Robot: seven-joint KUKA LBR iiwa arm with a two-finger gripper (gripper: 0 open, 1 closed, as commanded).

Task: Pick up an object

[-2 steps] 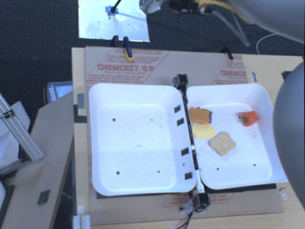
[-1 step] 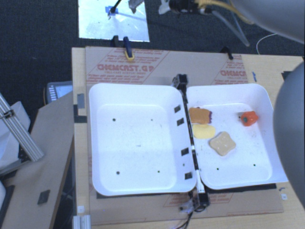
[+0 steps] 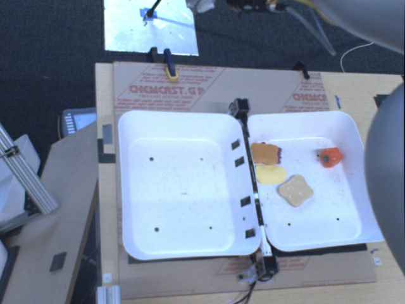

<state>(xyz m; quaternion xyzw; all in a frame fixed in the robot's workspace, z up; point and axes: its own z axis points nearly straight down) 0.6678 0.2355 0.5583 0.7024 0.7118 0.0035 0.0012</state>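
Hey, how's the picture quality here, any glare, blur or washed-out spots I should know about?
In the camera view, light is even and soft; the white bins look bright but keep their rims and dots readable. The metal sheet at the top shows glare. The arm at the right edge is a big out-of-focus grey blur. The toast piece and the red item are slightly soft, with only faint shadows.

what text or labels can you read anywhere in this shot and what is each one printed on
"CHEMCAST GP", red print on the brown protective sheet under the bins, behind the left bin.
A second red print of the same look on that sheet behind the right bin; it seems to begin "CHEMCA", and the rest is too blurred to read.
The toy foods and the bins carry no readable text.
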